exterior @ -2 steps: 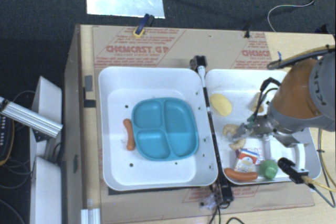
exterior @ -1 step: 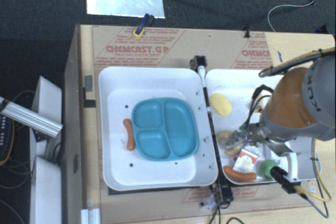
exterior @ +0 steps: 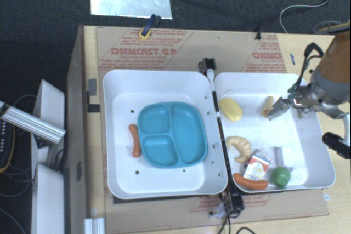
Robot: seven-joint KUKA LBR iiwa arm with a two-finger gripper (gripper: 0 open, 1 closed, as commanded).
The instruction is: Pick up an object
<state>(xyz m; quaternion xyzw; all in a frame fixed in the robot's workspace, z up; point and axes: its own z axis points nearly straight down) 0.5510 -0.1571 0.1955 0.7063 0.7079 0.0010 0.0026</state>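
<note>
Nearest, along the right bin's [exterior: 315, 142] near edge, a sausage [exterior: 250, 183], small carton [exterior: 256, 166] and green ball [exterior: 281, 176] crowd together, a croissant [exterior: 240, 146] just beyond. Farther in, open floor separates the yellow lemon [exterior: 231, 109] from the gripper [exterior: 278, 108]. Whether the gripper's fingers are spread cannot be told; a tan piece [exterior: 267, 105] lies at its tip.

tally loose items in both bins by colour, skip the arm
Blue: 1, blue divided plastic plate
Orange-red: 2, sausage beside the plate; sausage at right bin's front edge
Yellow/tan: 3, yellow lemon; tan croissant; small tan piece
Green: 1, green round fruit
White/red: 1, small carton
Grey: 1, small grey block
Total: 9
</note>
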